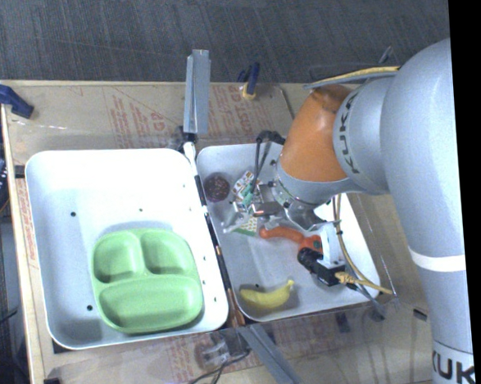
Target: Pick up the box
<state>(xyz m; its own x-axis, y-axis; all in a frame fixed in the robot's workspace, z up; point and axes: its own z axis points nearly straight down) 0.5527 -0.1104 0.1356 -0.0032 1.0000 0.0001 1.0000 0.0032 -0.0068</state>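
Nearest, at the front edge of the R bin (266,263), a banana (268,295) lies flat, w/ bare white floor just behind it. Next back, abt mid-bin, an orange-handled tool (286,235) lies just in front of the gripper (258,204), which hangs low over the bin's middle under the grey arm (401,135) w/ its orange band. Can't tell how far the claw is open or whether it has hold of anything, as the wrist hides it. The box (243,185), a small printed carton by the look of it, sits just beside the gripper toward the back-L corner. A dark round thing (216,187) lies beyond it, close to the L wall near that corner. The L bin (101,189) holds a green divided plate (146,280) in its front half, well apart from all this. Risks, as I judge them: things are crowded round the box, so the claw could close on the tool, or clip the box's edge & tip it instead of gripping. The box is also near the L wall, so a push could jam it vs. the wall. Both bins rest on a tan board bench (95,115) w/ blue clamps (10,98) at its back edge; dark carpet (90,33) lies beyond.
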